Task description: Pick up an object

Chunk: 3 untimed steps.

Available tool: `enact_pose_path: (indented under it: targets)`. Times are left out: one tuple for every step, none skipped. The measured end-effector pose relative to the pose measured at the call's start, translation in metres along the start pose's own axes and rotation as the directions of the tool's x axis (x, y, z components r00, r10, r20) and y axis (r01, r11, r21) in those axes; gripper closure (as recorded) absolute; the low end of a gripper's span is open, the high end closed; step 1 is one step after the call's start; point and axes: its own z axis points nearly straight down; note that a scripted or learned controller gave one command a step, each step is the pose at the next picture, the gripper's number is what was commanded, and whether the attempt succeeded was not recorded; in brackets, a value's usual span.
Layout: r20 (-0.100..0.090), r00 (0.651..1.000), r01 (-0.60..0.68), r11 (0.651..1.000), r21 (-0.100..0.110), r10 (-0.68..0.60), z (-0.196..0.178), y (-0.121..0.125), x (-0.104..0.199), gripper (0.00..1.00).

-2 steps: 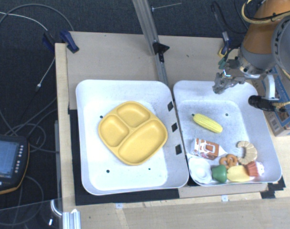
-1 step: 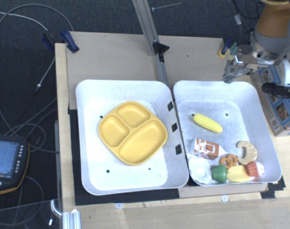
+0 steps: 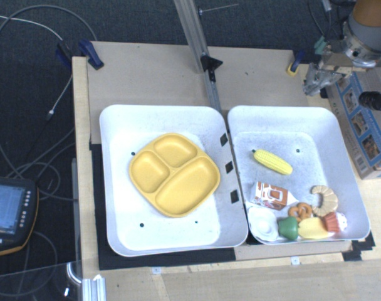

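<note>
The left bin (image 3: pixel 115 187) holds a yellow divided plate (image 3: pixel 174 175) at centre frame. In the right bin (image 3: pixel 341 143), a corn cob (image 3: pixel 272 162) lies near the middle, with a small carton (image 3: pixel 270 195), a pretzel (image 3: pixel 300 211) and other toy foods clustered at lower right. The gripper (image 3: pixel 318 80) hangs at upper right, outside the bin and well apart from the corn; whether its jaws are apart I cannot tell.
</note>
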Motion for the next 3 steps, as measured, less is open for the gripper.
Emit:
enact_pose_path:
  targets:
    - [-0.005, 1.0, 0.004, 1.0, 0.012, -0.004, 0.022, -0.001, 0.054, 1.0]
    - [-0.005, 1.0, 0.005, 1.0, 0.012, -0.005, 0.034, 0.004, 0.112, 1.0]
    - [-0.004, 1.0, 0.004, 1.0, 0.014, -0.004, 0.053, -0.004, 0.161, 1.0]
